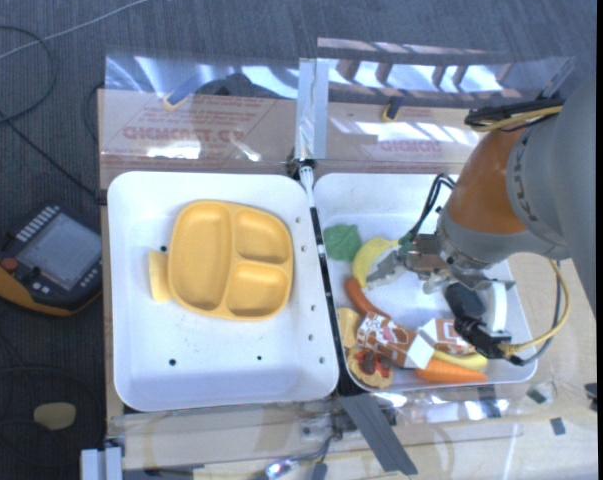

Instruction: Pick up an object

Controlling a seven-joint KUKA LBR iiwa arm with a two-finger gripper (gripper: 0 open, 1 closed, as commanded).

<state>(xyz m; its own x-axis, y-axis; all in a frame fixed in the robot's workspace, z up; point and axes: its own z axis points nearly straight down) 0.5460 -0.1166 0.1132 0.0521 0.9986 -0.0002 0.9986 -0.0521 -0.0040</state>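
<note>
Dark carpet lies under a bench bearing two white bins, the gripper (389,266) lowered into the right bin (381,196)

Nearest are seen one carrot (451,372), one brown packet (379,337) and one red sausage (358,295); farther back, one yellow lemon-like piece (369,257) lies just beside the spread fingers, nothing being held between them, with one green leaf (342,240) beyond. One yellow divided plate (229,259) is seen in the left bin (141,368)
</note>
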